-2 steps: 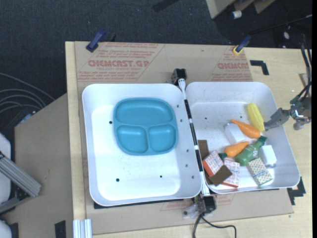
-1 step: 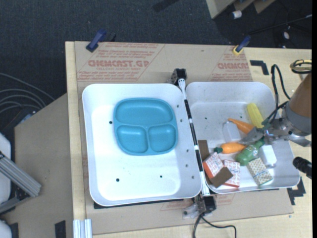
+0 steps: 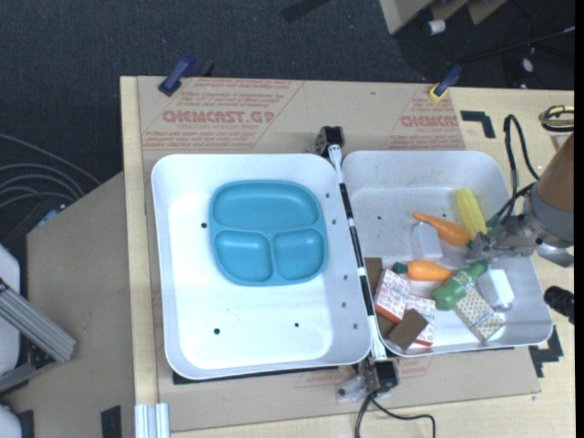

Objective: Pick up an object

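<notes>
The jaws (image 3: 486, 245) sit low over the right bin (image 3: 392, 176), at the end of the grey arm (image 3: 557, 203) that comes in from the right edge. They are dark and small against the clutter beneath, and whether they are released or clenched cannot be told; nothing can be seen between them.

Taking the jaws as the landmark: just left of them and touching their tip lies an orange toy carrot (image 3: 442, 228), slanted across the bin floor. Just above and left of them stands a yellow corn cob (image 3: 470, 210), lying lengthwise toward the far wall. Directly below them is a green toy vegetable (image 3: 459, 286), and beside that, lower left, a second orange piece (image 3: 427, 269). Below and slightly right lies a white block (image 3: 497, 287), and under it a small patterned box (image 3: 479, 318) tilted against the near wall. Further to the lower left rest a red-and-white patterned packet (image 3: 394, 295) and a brown block (image 3: 408, 328), the block overlapping the packet's near corner. A pale translucent item (image 3: 422, 242) lies left of the jaws, too faint to identify.

Well to the left of the jaws, past the divider between the bins, the left bin (image 3: 182, 272) holds a blue three-compartment tray (image 3: 268, 231), flat in its far half.

Both bins rest on the cardboard-covered counter (image 3: 228, 112), printed with red lettering.
</notes>
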`<state>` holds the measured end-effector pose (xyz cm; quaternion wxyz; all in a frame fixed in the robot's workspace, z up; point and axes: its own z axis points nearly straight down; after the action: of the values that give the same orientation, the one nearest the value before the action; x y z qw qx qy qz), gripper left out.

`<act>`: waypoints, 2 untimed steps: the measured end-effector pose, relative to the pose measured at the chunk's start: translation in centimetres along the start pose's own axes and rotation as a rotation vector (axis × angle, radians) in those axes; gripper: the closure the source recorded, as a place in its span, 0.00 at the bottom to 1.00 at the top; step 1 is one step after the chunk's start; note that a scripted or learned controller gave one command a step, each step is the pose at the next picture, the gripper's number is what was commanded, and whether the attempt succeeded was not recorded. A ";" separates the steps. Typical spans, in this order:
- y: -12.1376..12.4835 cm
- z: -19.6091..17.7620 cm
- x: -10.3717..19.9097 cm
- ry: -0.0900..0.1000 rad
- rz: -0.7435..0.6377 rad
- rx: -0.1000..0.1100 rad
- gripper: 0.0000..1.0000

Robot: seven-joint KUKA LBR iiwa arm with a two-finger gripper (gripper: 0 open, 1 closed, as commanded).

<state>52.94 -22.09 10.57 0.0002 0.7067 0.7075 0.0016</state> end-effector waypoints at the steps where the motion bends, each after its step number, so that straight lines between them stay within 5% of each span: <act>1: -1.9 -7.8 5.5 -0.002 -0.001 0.000 1.00; 2: -2.0 -7.7 5.4 -0.002 0.001 0.003 0.00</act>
<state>50.88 -16.68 18.26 -0.0001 0.7069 0.7073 0.0001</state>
